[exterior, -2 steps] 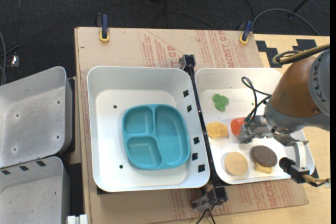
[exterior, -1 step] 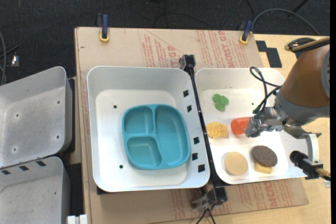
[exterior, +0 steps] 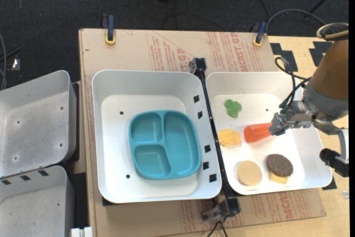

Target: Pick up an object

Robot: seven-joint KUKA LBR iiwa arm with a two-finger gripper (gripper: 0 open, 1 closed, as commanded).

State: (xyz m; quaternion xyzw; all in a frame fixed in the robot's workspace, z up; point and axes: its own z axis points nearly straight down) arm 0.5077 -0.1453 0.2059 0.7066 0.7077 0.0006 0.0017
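In the right bin [exterior: 249, 84] lie several toy foods. An orange-red carrot-shaped piece [exterior: 256, 133] lies near the middle, pointing left. My gripper [exterior: 278, 126] is low over the carrot's right end and touches or overlaps it. I cannot make out whether it grips the piece. A green leafy piece [exterior: 233, 107] lies behind the carrot and a yellow lumpy piece [exterior: 229, 137] to its left. Near the front sit a tan round disc [exterior: 249, 172] and a dark brown disc on a yellow slab [exterior: 279, 165].
The left bin [exterior: 111, 119] holds a teal divided plate [exterior: 165, 144]. A black divider [exterior: 208, 125] runs between the bins. Orange-banded arm links [exterior: 333, 80] come in from the right above the right bin's edge. Grey trays [exterior: 33, 119] lie off the bench at left.
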